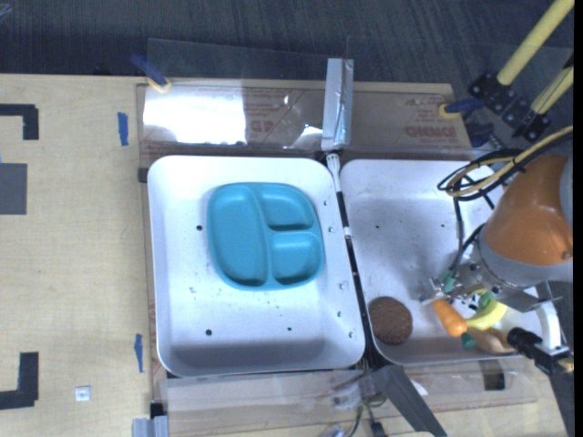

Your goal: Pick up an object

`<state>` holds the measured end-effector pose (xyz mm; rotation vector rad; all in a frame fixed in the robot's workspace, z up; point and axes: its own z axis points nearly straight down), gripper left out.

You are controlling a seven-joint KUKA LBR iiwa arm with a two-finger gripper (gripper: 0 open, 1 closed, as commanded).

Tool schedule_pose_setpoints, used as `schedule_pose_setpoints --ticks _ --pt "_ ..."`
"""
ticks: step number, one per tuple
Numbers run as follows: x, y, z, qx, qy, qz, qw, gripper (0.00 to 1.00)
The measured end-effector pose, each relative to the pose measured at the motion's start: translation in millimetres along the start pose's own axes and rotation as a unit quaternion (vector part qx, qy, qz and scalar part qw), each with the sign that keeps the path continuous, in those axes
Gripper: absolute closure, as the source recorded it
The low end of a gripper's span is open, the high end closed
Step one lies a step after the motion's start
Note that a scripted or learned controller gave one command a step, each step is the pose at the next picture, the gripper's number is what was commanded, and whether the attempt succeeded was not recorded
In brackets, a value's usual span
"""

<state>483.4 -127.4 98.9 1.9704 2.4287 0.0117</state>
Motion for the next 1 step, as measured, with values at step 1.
schedule_pose_setpoints --ticks 1 --pt "45.5 91.4 -87.6 0.003 0.003 0.056 0.9984 1.0"
